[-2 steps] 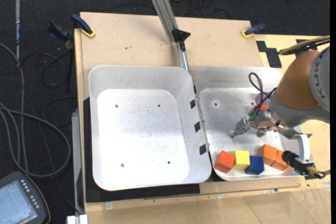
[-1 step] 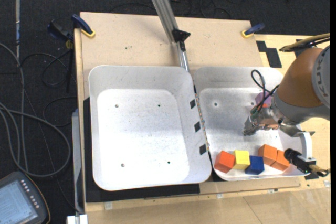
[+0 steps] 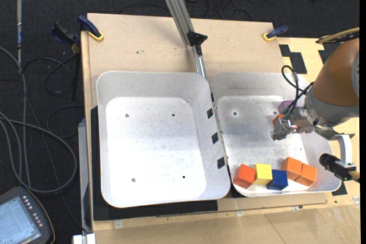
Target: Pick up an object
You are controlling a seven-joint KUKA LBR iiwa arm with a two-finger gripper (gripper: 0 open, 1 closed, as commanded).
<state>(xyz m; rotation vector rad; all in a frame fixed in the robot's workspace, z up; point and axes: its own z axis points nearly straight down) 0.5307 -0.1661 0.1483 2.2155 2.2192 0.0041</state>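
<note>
Two shallow white bins are seen side by side on the bench. The right bin carries all the loose objects; the left bin carries none that can be made out.

Five blocks are grouped along the near wall of the right bin: an orange block at the left of the row, a yellow block just beside it, a blue block next, then two more orange blocks touching or nearly touching each other. The cluster is judged to sit there because the bin floor slopes up to its wall, so the pieces are pressed close together with little finger room between them.

The arm is seen reaching in from the right, with the gripper held low over the bare middle of the right bin, near the row of blocks but apart from it. Its opening cannot be told from this angle, and nothing is seen held in it. A small pinkish patch by the wrist is too blurred to identify.

The pick is judged not yet made. The end blocks are judged the easier targets, since each has one free side. A descent onto the tight middle of the row is judged likely to push blocks aside without capturing one.
</note>
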